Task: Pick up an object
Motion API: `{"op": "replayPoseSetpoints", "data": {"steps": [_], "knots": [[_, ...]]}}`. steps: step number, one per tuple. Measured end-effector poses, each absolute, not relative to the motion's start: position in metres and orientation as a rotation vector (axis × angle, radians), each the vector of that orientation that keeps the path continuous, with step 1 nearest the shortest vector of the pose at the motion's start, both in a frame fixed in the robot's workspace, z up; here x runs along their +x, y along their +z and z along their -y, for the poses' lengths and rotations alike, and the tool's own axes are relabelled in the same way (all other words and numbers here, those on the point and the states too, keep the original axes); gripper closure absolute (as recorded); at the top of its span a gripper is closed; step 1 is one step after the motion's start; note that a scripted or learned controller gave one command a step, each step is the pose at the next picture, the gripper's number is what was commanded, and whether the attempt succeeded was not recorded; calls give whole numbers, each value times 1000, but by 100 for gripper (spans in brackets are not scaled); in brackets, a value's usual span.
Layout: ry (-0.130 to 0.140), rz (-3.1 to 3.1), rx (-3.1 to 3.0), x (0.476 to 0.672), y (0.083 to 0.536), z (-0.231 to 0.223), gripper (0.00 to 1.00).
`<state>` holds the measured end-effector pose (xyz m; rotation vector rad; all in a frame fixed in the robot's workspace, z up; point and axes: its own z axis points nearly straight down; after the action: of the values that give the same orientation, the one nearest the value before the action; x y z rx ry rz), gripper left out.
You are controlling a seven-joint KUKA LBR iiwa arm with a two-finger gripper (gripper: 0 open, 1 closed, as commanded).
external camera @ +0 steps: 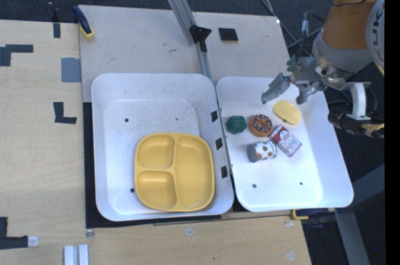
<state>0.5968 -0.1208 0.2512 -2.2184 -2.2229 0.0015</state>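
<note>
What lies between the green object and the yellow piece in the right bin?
In the camera view, a brown donut lies between the green object and the yellow piece, on the white floor of the right bin.

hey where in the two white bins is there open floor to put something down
Free: right white bin, the near floor below the red-and-white packets; left white bin, the far strip above the yellow divided plastic tray. Crowded: right bin's middle, around the green lump, brown donut and yellow piece.
</note>
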Motion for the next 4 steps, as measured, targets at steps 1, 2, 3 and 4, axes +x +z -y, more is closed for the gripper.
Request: {"op": "replayPoseSetpoints", "data": {"steps": [1,2,3,4], "knots": [[7,2220,-2217,601,188,121,0],[5,2221,-2219,595,126,120,0],[-10,2233,-2226,599,88,120,0],[-3,2230,-2223,597,97,120,100]]}}
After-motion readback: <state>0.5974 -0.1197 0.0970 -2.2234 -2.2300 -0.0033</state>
